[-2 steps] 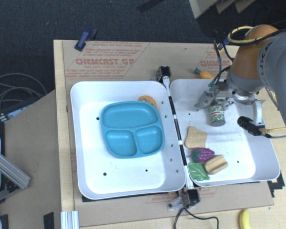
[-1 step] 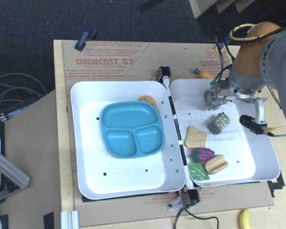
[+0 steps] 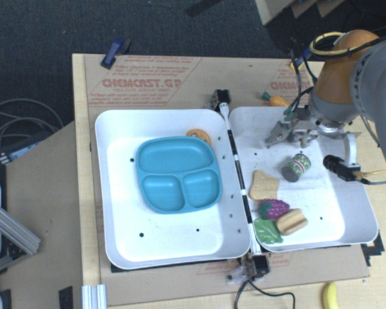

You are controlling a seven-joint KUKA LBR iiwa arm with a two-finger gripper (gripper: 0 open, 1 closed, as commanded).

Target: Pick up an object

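Small cylindrical can (image 3: 296, 167), glossy bin (image 3: 347, 224)

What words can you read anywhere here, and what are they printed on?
"CHEMCAST G.P": red print on the brown board behind the left bin.
The smaller red lines above and below it are too blurred to read.
Red print on the board behind the right bin: partly hidden, unreadable.
Can label: too small to read.

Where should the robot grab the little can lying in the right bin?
Judging by its pose, grip the can across its round middle, coming straight down from above. It lies on its side, apart from the bread slice, so fingers should fit on both long sides.
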